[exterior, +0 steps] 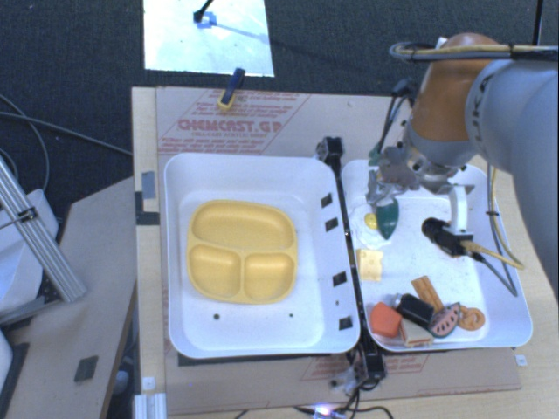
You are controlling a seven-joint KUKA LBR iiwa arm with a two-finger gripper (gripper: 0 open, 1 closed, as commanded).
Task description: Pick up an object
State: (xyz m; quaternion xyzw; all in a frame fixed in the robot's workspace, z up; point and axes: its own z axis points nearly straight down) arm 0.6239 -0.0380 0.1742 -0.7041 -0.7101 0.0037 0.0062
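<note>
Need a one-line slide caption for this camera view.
Pincer lowered over a green object in the right bin; yellow tray left.

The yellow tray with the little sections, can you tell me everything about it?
The yellow tray looks like smooth plastic, with rounded corners. It has three compartments: one long one across the far side and two smaller ones side by side nearer the camera. It lies flat, open side up, in the middle of the left white bin, resting on its floor. Nothing else touches it.
</note>
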